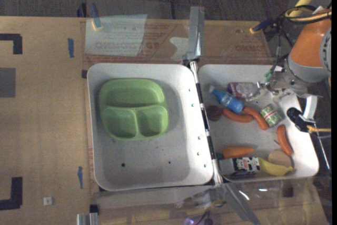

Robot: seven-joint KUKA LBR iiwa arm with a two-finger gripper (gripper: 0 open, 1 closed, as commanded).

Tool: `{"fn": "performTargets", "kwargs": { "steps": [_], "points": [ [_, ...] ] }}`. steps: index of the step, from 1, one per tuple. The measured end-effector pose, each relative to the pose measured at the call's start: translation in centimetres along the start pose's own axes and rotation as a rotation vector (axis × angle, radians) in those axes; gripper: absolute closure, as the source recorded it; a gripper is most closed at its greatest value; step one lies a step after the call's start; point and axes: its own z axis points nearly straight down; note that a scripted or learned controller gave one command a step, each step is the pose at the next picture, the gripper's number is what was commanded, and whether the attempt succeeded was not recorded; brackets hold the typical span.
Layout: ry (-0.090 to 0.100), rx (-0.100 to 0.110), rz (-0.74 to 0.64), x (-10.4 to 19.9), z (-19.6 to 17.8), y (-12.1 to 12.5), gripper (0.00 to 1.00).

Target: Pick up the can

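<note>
Two bins side by side, and the can is waiting in the right one.

Left bin [100, 166] carries a green divided tray [134, 108] toward its ten o'clock corner. Crossing into the right bin [308, 168]: a blue bottle [227, 100], a long orange sausage [247, 116], and there's the can [270, 115], small, green-labelled, lying tilted just at the sausage's three o'clock end, above the bin's centre. At five o'clock sit a carrot [238, 152], a small carton [246, 165] and a banana [275, 167]. The gripper [275, 81] hangs at the can's twelve o'clock, near but apart from it, holding nothing I can see; how wide it stands, I cannot tell. My read: the can is light, rigid and slick, likely to roll, so pinch across its round body at mid-length.
</note>
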Motion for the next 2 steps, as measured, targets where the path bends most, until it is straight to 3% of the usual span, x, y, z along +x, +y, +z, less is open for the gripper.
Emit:
{"fn": "performTargets", "kwargs": {
  "steps": [1,2],
  "points": [
    [-0.002,0.003,-0.001,-0.1,-0.7,0.0,1.0],
    [-0.013,0.069,0.077,0.5,0.3,2.2,1.0]
  ]
}}
